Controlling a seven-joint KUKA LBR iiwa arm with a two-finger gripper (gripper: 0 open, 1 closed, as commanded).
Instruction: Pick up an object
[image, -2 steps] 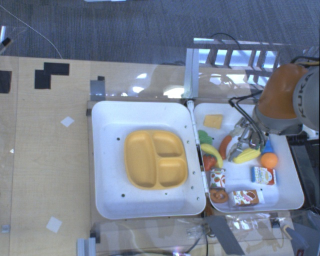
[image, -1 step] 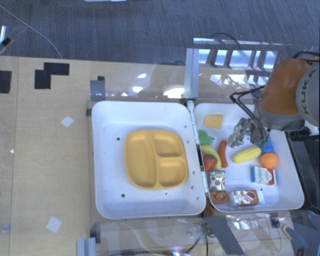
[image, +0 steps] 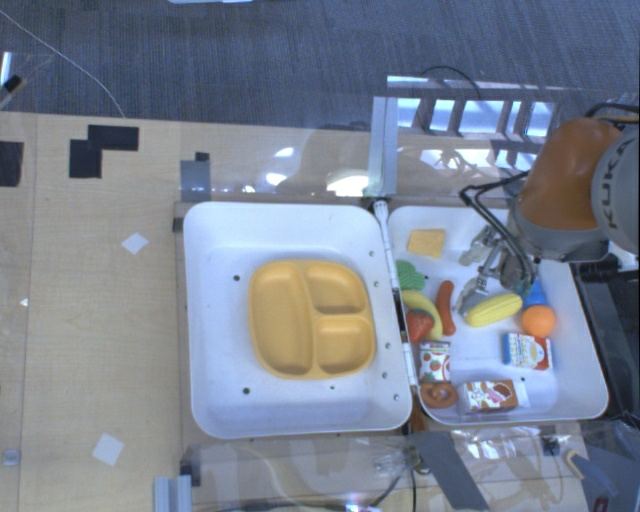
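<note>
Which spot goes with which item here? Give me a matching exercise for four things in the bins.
Things:
1. yellow divided tray
2. cheese slice
3. corn cob
4. orange

Places:
a. top of the right bin
b. right bin, just under the gripper
c. middle of the left bin
d. right bin, right of the corn cob

Pairs: 1-c, 2-a, 3-b, 4-d

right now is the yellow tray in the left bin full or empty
Empty: all three compartments of the yellow tray show bare yellow. It lies flat in the left bin.
</note>
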